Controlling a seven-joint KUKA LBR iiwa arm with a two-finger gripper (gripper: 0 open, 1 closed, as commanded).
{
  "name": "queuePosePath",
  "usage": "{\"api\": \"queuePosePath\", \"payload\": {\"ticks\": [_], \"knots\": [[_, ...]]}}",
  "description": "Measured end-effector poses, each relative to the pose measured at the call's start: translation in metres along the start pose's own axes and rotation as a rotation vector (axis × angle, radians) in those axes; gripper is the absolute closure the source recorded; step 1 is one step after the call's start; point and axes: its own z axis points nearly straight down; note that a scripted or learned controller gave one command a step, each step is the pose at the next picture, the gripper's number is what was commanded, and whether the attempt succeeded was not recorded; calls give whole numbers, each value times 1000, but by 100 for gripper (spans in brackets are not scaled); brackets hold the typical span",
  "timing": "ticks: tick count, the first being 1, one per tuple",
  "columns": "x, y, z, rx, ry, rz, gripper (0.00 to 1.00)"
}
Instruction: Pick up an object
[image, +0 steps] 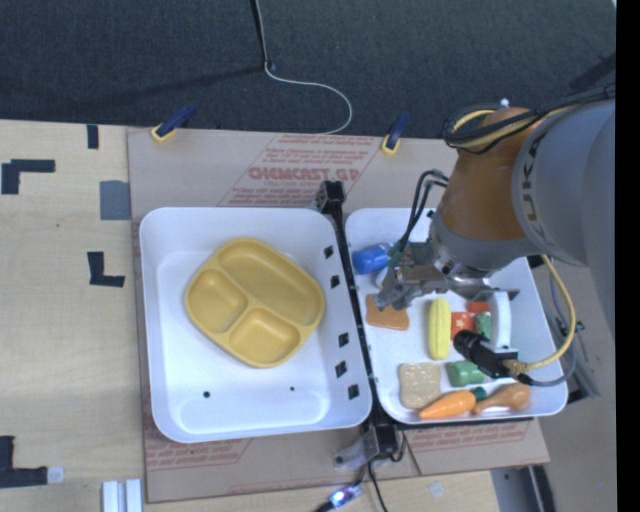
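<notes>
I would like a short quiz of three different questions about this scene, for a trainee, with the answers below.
1. True or false: the yellow plastic divided tray lies in the left white bin.
2. Which item lies nearest the front edge of the right white bin? A) blue plastic piece B) orange toy carrot C) yellow toy corn cob
3. Fill in: the gripper hangs over the ___ bin, just above the flat orange toy piece.

Key: 1 true; 2 B; 3 right.
</notes>
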Motion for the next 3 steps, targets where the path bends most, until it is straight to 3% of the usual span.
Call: {"api": "queuePosePath", "payload": {"ticks": [3], "knots": [[20,8,-6,2,-1,5,100]]}}
